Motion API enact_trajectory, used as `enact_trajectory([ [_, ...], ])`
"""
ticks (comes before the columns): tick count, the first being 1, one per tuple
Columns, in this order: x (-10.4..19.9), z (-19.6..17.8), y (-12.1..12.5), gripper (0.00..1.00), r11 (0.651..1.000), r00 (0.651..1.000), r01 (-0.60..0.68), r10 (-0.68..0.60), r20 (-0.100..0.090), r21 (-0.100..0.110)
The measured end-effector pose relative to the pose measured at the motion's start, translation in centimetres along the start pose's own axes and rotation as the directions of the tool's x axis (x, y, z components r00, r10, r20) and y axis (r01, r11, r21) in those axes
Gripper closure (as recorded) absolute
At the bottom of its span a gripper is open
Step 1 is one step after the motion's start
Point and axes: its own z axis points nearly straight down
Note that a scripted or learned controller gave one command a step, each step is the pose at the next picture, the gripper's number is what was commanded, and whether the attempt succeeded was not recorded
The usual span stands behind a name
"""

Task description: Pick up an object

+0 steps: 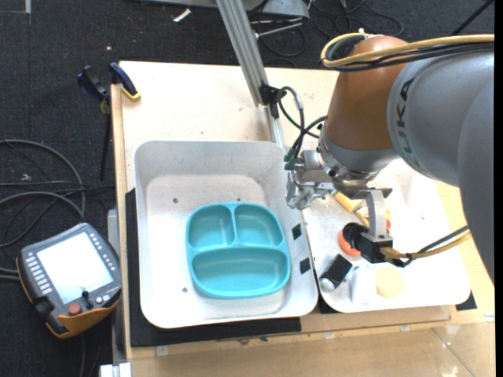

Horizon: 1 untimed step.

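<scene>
Floor: dark carpet with loose cables [31,203] and a hand controller [67,277] with a pale screen lying to the left of the bench
Bench [196,100]: pale wood, with two white bins side by side on it
Clamp [110,81]: blue and yellow, at the far left corner of the bench
Metal bar [240,38]: silver, slanting down from the top toward the spot where the bins meet
Left bin [157,163]: holds a blue plate [236,250] with three parts, lying flat near the middle
Right bin [440,285]: holds several small things, partly hidden by the arm
Black thing [336,269]: small and tilted, near the front left corner of the right bin
Pale round thing [389,283]: cream colored, near the front edge of the right bin, to the right of the black thing
Orange thing [351,236]: small, just behind the black thing
Yellow stick [344,202]: peeks out from under the arm, further back
Arm [440,108]: big and grey with an orange band [365,93], coming in from the right over the right bin
End effector [301,195]: silver, low over the wall between the two bins; I cannot tell if it is open or closed, or if it has hold of anything
</scene>
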Motion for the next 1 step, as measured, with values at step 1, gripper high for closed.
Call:
enact_trajectory([
  [1, 4.89, 1.04, 2.15, 1.0, 1.0, 1.0, 0.0, 0.0, 0.001, 0.0],
])
